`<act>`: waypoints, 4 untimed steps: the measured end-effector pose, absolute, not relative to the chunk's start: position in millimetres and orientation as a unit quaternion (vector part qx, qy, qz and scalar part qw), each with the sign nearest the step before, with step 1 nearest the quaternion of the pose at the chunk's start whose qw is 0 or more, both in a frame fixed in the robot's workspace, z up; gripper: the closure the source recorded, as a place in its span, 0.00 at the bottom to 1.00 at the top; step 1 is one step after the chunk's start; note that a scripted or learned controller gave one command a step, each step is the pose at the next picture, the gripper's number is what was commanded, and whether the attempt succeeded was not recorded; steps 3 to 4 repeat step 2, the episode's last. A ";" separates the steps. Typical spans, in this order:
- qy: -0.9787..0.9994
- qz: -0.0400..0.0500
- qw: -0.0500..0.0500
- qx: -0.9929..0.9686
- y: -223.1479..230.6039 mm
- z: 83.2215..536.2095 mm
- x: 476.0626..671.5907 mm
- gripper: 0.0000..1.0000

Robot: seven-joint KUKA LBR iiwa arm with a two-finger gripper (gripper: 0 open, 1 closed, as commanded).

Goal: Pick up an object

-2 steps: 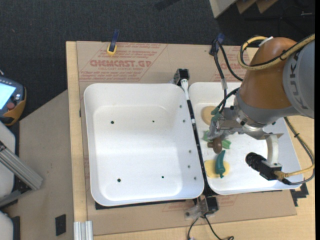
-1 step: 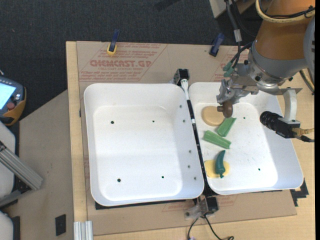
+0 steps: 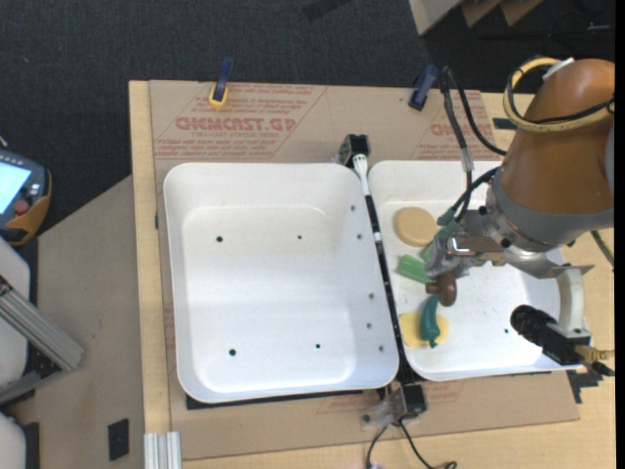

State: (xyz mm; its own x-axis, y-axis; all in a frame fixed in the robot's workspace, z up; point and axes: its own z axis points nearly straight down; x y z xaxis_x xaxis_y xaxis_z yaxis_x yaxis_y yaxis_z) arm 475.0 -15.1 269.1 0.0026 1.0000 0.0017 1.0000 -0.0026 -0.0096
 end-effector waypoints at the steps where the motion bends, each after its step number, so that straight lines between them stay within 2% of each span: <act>1: -0.709 -0.002 -0.001 -0.705 34.8 289.9 503.6 1.00; 2: -0.708 -0.003 -0.003 -0.706 50.9 355.1 544.0 1.00; 4: -0.708 -0.003 -0.003 -0.706 50.9 355.1 544.0 1.00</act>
